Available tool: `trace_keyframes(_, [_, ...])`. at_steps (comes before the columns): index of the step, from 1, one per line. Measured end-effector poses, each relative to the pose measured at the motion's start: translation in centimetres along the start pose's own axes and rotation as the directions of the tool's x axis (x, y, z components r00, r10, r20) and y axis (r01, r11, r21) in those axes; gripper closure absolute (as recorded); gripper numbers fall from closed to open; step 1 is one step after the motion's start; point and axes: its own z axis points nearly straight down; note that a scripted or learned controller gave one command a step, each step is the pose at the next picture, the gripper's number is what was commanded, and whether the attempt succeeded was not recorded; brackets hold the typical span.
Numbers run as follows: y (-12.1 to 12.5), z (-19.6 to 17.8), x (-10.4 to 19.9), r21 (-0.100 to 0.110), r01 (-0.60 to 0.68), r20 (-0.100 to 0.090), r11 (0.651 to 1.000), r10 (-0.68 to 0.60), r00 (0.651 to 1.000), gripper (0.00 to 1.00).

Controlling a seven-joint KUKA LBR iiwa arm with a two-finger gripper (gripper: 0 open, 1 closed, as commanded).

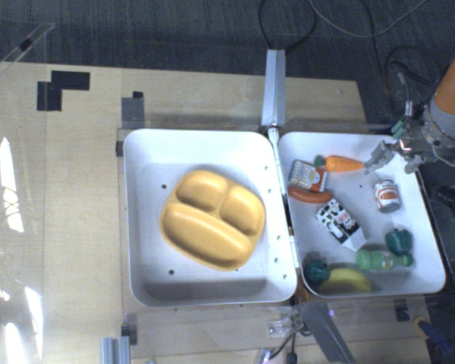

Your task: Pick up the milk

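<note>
The milk (339, 222) is a small carton with black and white cow patches. It lies on its side near the middle of the right bin (432, 275). My gripper (395, 156) hovers over that bin's far right corner, up and to the right of the milk and well apart from it. Its two fingers are spread open with nothing between them. The grey arm with its orange band (453, 89) comes in from the right edge.
Around the milk lie a red sausage (309, 196), a small juice carton (306, 176), a carrot (341, 164), a can (387, 195), a green pepper (399, 240), a green bottle (383, 261), a banana (344, 280) and broccoli (315, 268). A yellow bread loaf (212, 218) sits in the left bin (136, 203).
</note>
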Motion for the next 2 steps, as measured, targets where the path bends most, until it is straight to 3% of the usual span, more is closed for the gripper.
trace_keyframes(1, [3.8,8.4,0.9,0.000,-0.034,0.001,0.999,0.034,0.999,0.00])
trace_keyframes(2, [-2.2,1.2,12.4,-0.001,-0.068,-0.002,0.998,0.068,0.998,0.00])
